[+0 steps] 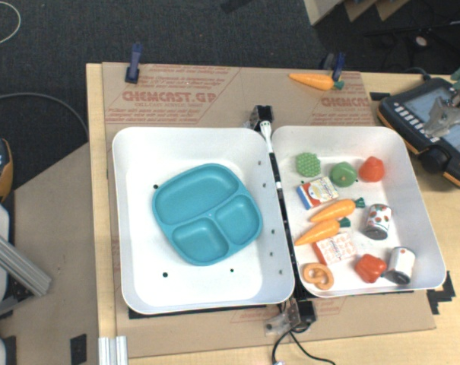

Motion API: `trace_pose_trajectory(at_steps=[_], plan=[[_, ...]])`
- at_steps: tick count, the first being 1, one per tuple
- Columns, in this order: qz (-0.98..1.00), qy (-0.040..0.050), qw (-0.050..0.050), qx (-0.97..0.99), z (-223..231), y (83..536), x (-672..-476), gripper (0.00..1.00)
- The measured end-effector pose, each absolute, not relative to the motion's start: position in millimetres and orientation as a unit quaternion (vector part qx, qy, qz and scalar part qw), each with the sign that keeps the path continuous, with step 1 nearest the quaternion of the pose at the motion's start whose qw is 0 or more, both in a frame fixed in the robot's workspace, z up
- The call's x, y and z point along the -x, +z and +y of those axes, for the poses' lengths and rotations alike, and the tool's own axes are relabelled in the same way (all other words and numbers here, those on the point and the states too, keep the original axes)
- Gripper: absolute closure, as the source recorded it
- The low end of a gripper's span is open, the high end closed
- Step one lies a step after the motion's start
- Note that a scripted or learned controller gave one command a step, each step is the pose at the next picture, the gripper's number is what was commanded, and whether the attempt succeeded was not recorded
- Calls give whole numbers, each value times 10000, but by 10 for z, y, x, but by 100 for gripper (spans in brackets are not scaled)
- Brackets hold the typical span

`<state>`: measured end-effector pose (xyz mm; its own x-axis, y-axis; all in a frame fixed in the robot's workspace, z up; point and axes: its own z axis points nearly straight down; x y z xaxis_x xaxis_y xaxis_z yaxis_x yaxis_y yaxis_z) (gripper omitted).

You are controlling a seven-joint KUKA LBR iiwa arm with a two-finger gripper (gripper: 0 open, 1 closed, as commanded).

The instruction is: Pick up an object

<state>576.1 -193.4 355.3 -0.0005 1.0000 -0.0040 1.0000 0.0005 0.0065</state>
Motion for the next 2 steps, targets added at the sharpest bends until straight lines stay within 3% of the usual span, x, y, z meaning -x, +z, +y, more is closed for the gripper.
trace_pose_trajectory(at_steps=[1,2], plan=[[7063,-8,-14,-7080,-2100,3438,-5316,100],[7063,-9,-20,-7079,-1982,3254,-4911,100]])
